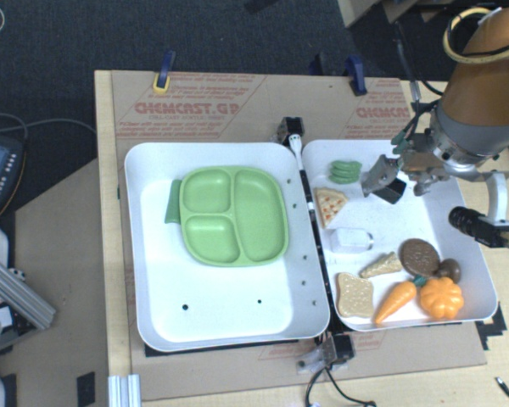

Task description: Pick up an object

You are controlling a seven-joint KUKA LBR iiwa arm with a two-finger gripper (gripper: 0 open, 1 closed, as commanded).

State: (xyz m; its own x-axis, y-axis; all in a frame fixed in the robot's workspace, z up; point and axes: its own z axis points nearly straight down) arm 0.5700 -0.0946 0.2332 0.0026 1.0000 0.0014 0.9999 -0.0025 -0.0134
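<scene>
Green ridged food (pixel 345 171) is seen just left of the end effector (pixel 385 183); its grasp state cannot be told.

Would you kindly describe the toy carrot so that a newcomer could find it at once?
Look in the right-hand white bin, at the cluster of toy food along its near edge. The carrot lies there slantwise between the bread slice and the round orange pumpkin. It is the only long, tapering orange piece.
</scene>
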